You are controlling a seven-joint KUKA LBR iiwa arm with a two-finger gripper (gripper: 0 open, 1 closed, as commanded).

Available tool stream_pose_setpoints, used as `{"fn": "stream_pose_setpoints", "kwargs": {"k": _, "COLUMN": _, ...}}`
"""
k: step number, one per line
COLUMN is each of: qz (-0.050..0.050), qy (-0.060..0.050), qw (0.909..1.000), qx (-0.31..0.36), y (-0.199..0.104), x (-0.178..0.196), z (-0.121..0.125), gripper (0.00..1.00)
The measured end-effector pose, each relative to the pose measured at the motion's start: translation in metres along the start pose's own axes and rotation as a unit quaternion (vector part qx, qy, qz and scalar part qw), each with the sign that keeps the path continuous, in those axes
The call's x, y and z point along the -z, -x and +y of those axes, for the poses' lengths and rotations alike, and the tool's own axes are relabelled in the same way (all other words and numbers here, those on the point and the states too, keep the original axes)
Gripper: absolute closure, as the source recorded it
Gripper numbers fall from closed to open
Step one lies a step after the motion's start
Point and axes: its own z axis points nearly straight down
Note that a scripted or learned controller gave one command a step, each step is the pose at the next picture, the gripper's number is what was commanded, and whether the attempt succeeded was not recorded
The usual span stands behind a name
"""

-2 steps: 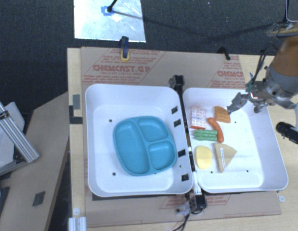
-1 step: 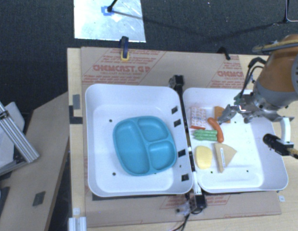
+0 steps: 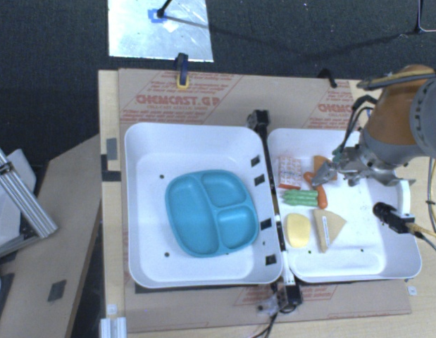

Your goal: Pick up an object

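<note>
Count on the desk (image 3: 203, 90): two white bins, one blue divided plate (image 3: 209, 213), five small food items. My jaws (image 3: 322, 177) sit low over the right bin (image 3: 387, 259), at its upper middle, my grey wrist and orange band trailing off to the right. Whether the jaws are apart or together I cannot tell; the tips blur into the things beneath them. They look to be at or touching an orange piece (image 3: 319, 165), but I cannot see anything held between them. Just below the jaws lies a carrot (image 3: 322, 197), orange, short, with a green bean pod (image 3: 299, 198) beside it, running leftward. Left of the jaws, close, a flat packet (image 3: 289, 171) with red and white print. Further below: a pale yellow rounded lump (image 3: 298, 230) and, touching its right side, a tan cheese wedge (image 3: 328, 227). Well to the left of the jaws, the left bin (image 3: 154, 153) holds the plate, three compartments, lying flat.
</note>
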Motion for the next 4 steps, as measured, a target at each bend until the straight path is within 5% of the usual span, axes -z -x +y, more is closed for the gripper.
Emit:
{"fn": "stream_pose_setpoints", "kwargs": {"k": 1, "qz": 0.000, "qy": 0.001, "qw": 1.0000, "qx": 0.000, "y": 0.000, "x": -0.042, "z": 0.001, "gripper": 0.00}}
{"fn": "stream_pose_setpoints", "kwargs": {"k": 2, "qz": -0.001, "qy": 0.003, "qw": 1.0000, "qx": 0.000, "y": 0.000, "x": -0.029, "z": 0.002, "gripper": 1.00}}
{"fn": "stream_pose_setpoints", "kwargs": {"k": 4, "qz": -0.001, "qy": 0.004, "qw": 1.0000, "qx": 0.001, "y": -0.005, "x": 0.063, "z": -0.002, "gripper": 1.00}}
